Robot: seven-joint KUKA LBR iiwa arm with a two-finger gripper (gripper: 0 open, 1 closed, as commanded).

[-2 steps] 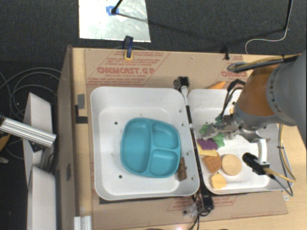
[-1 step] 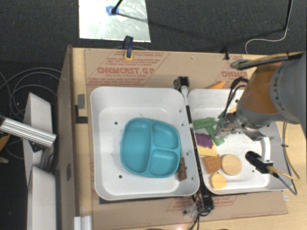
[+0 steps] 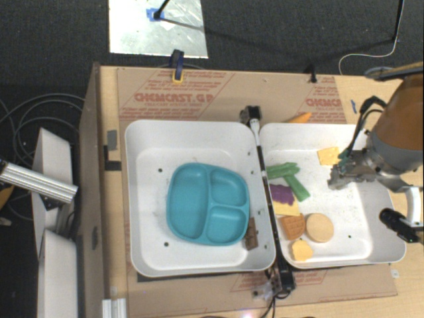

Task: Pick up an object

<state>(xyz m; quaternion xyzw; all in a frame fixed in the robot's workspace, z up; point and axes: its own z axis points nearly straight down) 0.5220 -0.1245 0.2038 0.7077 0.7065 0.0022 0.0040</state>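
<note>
My hand [image 3: 338, 175] sits low over the right white bin [image 3: 371, 244], near its middle-right; can't tell its state from this angle, nothing visibly in it. Nearest pickable item: flat yellow square piece [image 3: 328, 156], just up-left of my hand. Further left, two green sticks [image 3: 289, 176] crossed near the divider, purple lump [image 3: 281, 193] below them touching a pale yellow flat slab [image 3: 287, 209]. Lower down: brown waffle-like square [image 3: 291, 226], tan round disc [image 3: 319, 228] beside it, small yellow-orange chunk [image 3: 302, 250] near the front wall. Left white bin [image 3: 142, 144] holds a teal three-compartment plate [image 3: 207, 204]; small brown piece [image 3: 252, 233] at its right edge. Orange carrot-shaped item [image 3: 299, 118] lies on the tabletop [image 3: 199, 95] behind the right bin.
</note>
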